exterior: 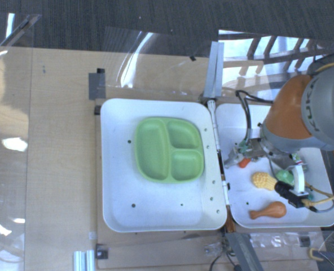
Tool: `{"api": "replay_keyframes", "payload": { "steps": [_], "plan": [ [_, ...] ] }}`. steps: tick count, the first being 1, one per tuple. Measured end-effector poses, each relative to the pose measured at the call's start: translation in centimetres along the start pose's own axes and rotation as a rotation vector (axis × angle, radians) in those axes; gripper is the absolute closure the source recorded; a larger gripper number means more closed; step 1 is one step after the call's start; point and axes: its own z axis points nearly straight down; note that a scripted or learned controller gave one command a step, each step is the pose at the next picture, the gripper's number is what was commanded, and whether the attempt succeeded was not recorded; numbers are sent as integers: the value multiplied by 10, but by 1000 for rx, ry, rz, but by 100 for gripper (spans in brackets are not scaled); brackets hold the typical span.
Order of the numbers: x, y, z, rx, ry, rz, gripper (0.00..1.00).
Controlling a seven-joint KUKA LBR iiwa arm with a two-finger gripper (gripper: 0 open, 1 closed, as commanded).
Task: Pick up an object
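Observation:
My gripper reaches down into the left part of the right bin, below the orange-banded wrist. A small red piece lies right beside its tip; I cannot tell whether it is touched. A yellow corn cob lies just right of that, with a green item next to it, partly under the arm. A brown drumstick rests near the bin's front edge.
The left bin holds a green divided plate at its centre. A black fitting with cables hangs off the arm above the drumstick. A metal post stands behind the gap between the bins.

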Motion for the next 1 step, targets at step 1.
{"api": "replay_keyframes", "payload": {
  "steps": [1],
  "plan": [
    [-1,3,-12,-9,-4,-3,100]
  ]
}}
